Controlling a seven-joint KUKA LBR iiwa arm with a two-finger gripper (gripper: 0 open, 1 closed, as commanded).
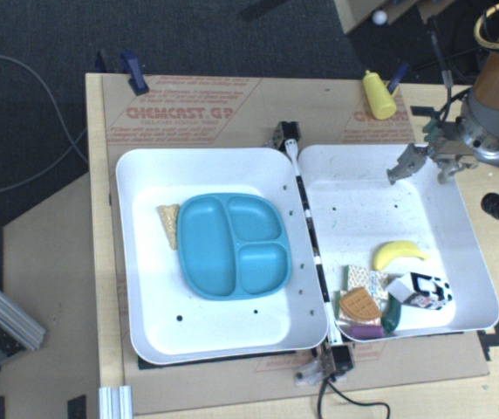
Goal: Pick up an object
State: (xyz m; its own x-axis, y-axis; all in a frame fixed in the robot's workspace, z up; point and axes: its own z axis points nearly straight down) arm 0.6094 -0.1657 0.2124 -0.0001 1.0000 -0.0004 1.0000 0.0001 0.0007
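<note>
two white bins (pixel 145 321), one blue plate (pixel 232 244)

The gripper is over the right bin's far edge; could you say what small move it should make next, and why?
Probably travel toward the near corner and descend: the gripper holds nothing, while the banana lies apart from the clutter there, the easiest pick.

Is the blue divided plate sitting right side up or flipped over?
Right side up. The blue divided plate in the left bin shows its three recessed compartments facing the camera, lying flat.
</note>
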